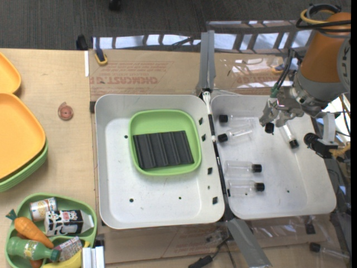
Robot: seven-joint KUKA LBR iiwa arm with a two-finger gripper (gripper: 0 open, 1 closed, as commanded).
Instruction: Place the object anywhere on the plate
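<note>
The green square plate [137,125] lies in the left bin [114,194], with a dark ribbed slab [163,149] resting on it. Several clear vials with black caps lie scattered in the right bin [301,197], among them one [235,133] near the divider and two [244,168] [246,188] lower down. My gripper [270,125] hangs over the upper part of the right bin, far right of the plate. Another vial [289,135] lies just to its right. From above, the wrist hides what is at the gripper's tip.
Orange plates [17,138] are stacked on the wooden bench at the left. A green bowl [22,205] of toy food stands at the bottom left. A small pink disc [66,111] lies near the left bin. Cardboard [145,77] lines the back.
</note>
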